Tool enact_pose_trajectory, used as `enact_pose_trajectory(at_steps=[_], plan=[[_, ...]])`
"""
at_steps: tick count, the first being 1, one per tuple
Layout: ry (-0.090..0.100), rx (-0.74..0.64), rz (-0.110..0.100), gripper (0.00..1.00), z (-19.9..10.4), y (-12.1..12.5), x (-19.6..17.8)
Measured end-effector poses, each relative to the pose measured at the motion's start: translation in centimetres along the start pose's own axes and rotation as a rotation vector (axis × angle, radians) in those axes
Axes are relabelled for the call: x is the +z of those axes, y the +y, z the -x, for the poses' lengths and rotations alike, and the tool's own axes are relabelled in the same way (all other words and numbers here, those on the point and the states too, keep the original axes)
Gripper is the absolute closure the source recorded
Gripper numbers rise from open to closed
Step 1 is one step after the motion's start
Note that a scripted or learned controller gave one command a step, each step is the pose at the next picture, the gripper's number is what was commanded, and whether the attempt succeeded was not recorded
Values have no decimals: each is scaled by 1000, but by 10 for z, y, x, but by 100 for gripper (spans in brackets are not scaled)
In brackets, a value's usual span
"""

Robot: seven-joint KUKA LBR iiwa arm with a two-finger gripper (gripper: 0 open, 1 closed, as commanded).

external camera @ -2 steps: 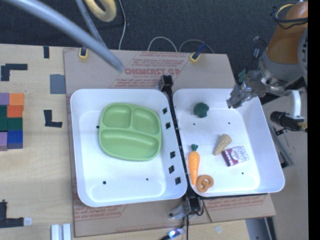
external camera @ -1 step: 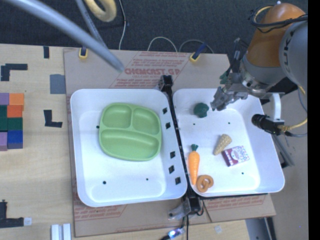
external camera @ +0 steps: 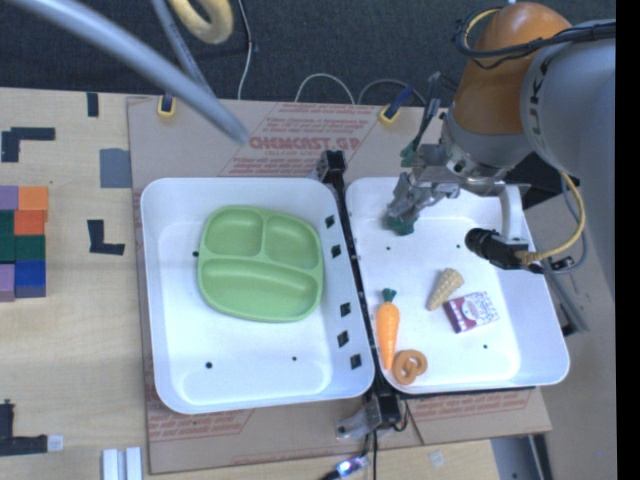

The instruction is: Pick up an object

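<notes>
The right bin holds a toy carrot, a small pretzel, an ice cream cone and a maroon snack packet, all in its near half. My gripper is down at the far left part of that bin, well apart from these objects, with something small and dark green at its fingertips. The arm reaches in from the right, its orange band above the wrist.
The left bin holds a green divided plate. A black divider runs between the bins. Coloured blocks sit at the far left of the bench. A grey pole crosses the upper left.
</notes>
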State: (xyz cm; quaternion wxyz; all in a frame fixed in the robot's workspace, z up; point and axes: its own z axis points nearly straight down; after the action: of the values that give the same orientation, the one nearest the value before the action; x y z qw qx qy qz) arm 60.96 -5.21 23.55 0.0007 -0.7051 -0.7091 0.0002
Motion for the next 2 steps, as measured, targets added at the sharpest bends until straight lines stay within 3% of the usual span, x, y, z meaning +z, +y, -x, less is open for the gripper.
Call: enact_pose_trajectory(at_steps=[2], plan=[[0, 1, 1, 100, -91, 22, -6]])
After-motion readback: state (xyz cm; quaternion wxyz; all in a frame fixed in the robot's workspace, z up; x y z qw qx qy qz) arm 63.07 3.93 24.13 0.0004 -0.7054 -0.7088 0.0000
